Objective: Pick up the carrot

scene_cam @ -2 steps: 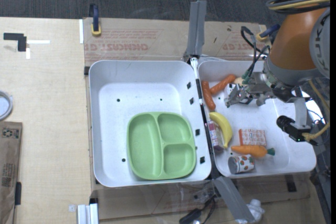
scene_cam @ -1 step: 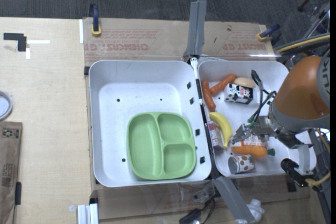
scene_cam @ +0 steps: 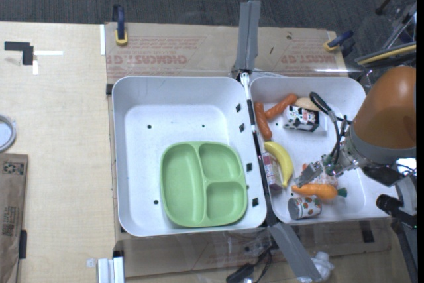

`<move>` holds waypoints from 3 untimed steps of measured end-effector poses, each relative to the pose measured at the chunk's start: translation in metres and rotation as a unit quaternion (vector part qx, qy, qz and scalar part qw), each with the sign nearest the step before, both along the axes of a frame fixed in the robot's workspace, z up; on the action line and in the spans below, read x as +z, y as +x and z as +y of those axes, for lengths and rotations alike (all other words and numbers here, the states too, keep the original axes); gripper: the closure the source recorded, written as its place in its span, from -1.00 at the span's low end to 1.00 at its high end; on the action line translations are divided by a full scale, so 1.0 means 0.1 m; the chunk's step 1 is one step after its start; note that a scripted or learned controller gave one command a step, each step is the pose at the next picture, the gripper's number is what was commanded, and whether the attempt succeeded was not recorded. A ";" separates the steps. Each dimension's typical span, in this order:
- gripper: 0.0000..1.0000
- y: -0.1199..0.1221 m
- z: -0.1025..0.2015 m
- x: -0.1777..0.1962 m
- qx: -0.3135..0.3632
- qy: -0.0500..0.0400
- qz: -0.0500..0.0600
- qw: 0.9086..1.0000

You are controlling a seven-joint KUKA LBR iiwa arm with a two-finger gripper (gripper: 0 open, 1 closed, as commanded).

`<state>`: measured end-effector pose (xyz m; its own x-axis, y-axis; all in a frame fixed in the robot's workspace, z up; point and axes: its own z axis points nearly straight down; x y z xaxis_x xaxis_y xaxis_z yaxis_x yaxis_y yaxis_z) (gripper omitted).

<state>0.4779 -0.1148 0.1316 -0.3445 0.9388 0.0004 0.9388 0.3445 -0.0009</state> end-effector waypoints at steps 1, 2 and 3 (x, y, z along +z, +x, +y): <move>-1.00 0.00 -0.42 -0.22 0.101 0.001 0.001 0.995; -1.00 0.05 0.08 -0.34 0.125 -0.004 -0.009 0.992; 1.00 0.07 0.06 -0.25 0.122 -0.006 -0.012 0.992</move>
